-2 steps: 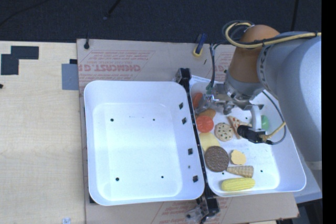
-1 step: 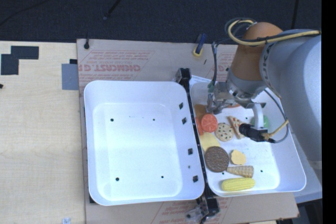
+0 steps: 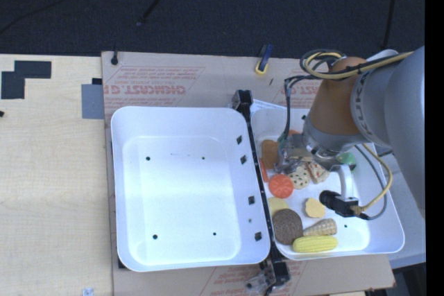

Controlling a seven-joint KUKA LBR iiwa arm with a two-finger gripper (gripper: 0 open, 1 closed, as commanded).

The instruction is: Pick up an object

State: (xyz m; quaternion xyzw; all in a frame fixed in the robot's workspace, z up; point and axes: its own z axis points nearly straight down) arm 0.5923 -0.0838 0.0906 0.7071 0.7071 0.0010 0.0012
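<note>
My gripper [image 3: 286, 161] is low in the right bin [image 3: 388, 236], among the toy foods near that bin's left side. Just below it lies a red round piece [image 3: 281, 186], and a spotted cracker [image 3: 300, 180] sits right beside it. A tan bread-like piece [image 3: 269, 149] lies to the gripper's left. Toward the front of the bin are a brown disc [image 3: 286, 224], a yellow corn cob [image 3: 314, 244], a cone [image 3: 320, 227] and a small yellow piece [image 3: 314, 208]. The wrist hides whatever lies directly under it.
The left bin [image 3: 125, 149] stands beside the right one, with a black divider [image 3: 253, 170] between them. A black cable plug [image 3: 338, 203] hangs over the right bin. A green piece [image 3: 348, 161] peeks out under the arm. The grey arm [image 3: 388, 100] covers the bin's back right.
</note>
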